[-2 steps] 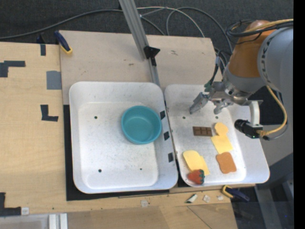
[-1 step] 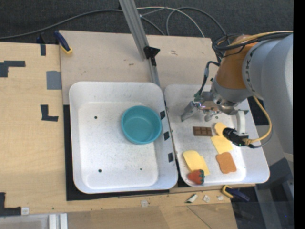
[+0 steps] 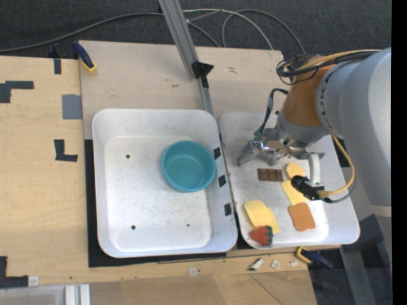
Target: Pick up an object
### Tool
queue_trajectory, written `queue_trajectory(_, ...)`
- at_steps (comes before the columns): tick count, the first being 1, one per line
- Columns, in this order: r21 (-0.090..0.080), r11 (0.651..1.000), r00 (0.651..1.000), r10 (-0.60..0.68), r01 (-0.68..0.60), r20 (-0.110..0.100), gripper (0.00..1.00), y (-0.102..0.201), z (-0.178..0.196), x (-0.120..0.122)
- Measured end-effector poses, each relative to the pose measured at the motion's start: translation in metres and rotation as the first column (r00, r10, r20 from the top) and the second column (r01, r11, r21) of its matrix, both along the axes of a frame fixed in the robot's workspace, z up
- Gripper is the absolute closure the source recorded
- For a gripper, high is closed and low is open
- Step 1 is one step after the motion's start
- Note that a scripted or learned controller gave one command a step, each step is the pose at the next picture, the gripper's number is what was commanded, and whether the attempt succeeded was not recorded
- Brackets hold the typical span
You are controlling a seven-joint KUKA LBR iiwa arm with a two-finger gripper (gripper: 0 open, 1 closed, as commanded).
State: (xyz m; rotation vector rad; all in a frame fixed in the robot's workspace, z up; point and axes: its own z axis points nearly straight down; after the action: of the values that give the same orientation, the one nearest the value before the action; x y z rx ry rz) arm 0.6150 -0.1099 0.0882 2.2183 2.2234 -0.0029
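My gripper [image 3: 278,162] hangs over the middle of the right bin [image 3: 337,227], open, with nothing between its fingers. A small brown chocolate bar [image 3: 269,175] lies just below it on the bin floor. A yellow piece [image 3: 295,182] lies to the right of the bar, partly under a black cable fitting. Near the front are a yellow block [image 3: 259,213], an orange piece [image 3: 302,217] and a red strawberry [image 3: 261,236]. A teal bowl [image 3: 187,165] stands in the left bin [image 3: 121,189].
A grey pole [image 3: 184,43] slants down from the top to the gap between the bins. The arm's grey body [image 3: 362,119] covers the right bin's far right side. Cables lie behind the bench.
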Motion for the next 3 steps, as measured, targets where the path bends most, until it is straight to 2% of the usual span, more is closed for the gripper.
queue_trajectory(1, 0.001, 1.0, 1.0, 0.001, -0.001, 0.001, 1.0, 0.001, 0.011, 0.0)
queue_trajectory(3, 0.001, 1.0, 1.0, 0.0, 0.0, 0.006, 1.0, 0.008, 0.136, -0.002)
